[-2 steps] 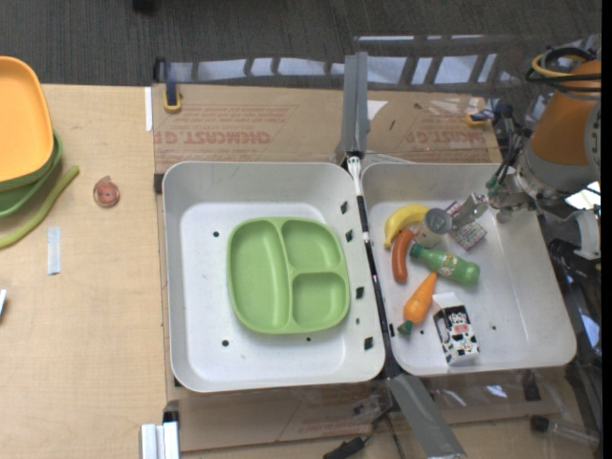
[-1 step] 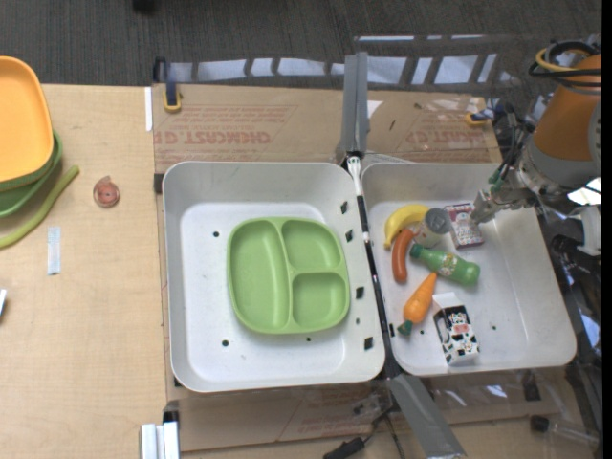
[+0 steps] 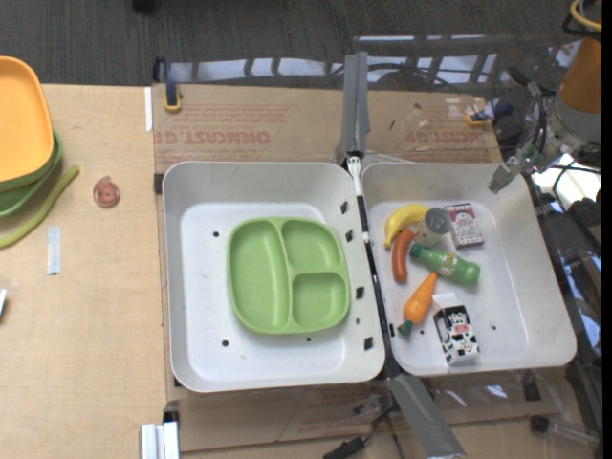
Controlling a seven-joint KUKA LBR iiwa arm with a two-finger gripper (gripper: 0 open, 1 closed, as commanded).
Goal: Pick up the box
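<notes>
The task's thing could be either of two small cartons in the right-hand shallow white bin (image 3: 535, 256). One is a black-and-white printed cardboard box (image 3: 456, 334), lying near the bin's near edge, well apart from the clutter except for an orange plastic carrot (image 3: 421, 299) just beside its far-left corner. The other is a small red-and-white patterned box (image 3: 464, 225) toward the far side, just beside a grey round-topped item (image 3: 437, 222) and near a yellow plastic banana (image 3: 404, 221), a red sausage-shaped toy (image 3: 401, 255) and a green plastic bottle (image 3: 447, 265) lying on its side.

The pincer (image 3: 504, 176) hangs over the far-right corner of that bin, below the arm's orange band (image 3: 583, 79); whether it stands wide or narrow I cannot tell, as it is small and blurred there. Nothing shows between it and the bin that would count as held.

Either box looks light, stiff-walled and likely hollow, with smooth printed faces that may slip. A grasp across the narrow width, on the two long side faces, seems best, with gentle closing so the card does not buckle. The black-and-white box offers freer approach. The left-hand white bin (image 3: 191, 256) carries a green divided plastic tray (image 3: 287, 275); the counter (image 3: 86, 333) lies to its left.
</notes>
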